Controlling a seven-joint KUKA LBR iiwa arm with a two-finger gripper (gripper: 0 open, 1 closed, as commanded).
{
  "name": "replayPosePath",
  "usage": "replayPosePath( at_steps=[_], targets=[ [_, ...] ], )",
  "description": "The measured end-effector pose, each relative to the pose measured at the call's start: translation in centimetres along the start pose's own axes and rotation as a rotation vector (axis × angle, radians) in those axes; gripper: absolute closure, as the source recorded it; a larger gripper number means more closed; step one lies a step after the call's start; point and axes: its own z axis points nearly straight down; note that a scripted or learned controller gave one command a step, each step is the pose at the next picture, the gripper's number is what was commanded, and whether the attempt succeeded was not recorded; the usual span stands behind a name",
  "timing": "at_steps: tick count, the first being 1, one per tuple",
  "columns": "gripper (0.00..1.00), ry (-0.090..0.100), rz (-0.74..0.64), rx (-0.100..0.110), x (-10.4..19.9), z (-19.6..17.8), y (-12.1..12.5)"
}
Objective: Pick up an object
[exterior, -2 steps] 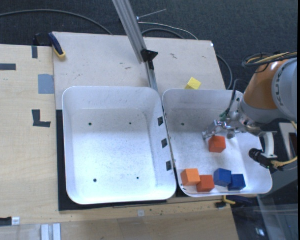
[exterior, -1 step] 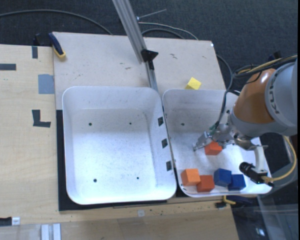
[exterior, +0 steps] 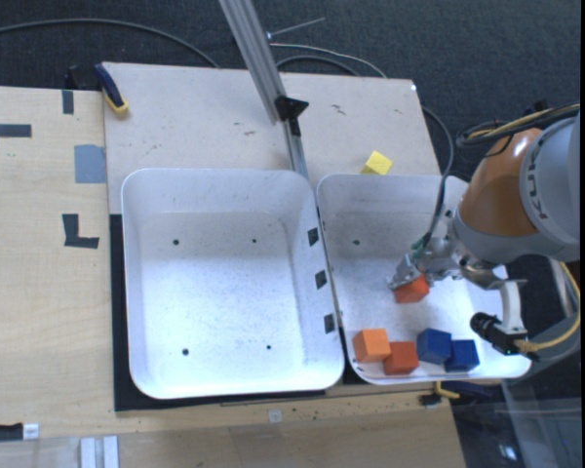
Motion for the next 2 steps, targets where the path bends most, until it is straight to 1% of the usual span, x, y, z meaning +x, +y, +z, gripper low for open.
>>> replayPosePath(
  at_steps=[1, 2],
  targets=[
    [1.00, 0.001, -0.005, -0.003, 6.2, -3.0, -0.5],
    [1.00, 0.001, -0.009, -0.012, 14.7, -9.4, 6.7]
  ],
)
